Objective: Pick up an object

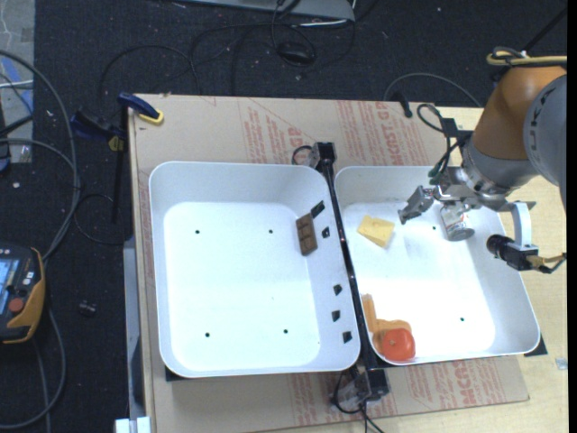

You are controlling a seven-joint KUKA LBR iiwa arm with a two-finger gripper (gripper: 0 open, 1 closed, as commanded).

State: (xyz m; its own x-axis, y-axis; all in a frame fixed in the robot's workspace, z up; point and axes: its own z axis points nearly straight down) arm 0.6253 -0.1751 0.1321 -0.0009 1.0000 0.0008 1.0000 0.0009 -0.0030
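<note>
A single fixed camera hangs above the bench (225, 124) and looks down at a slant, far enough back to take in both white bins whole: the left bin (243, 350) fills the centre-left of the frame and the right bin (469, 345) the centre-right. Dark floor with cables (225, 43) runs across the top and down the left edge. The arm (518, 115) enters from the upper right of the frame.
</note>
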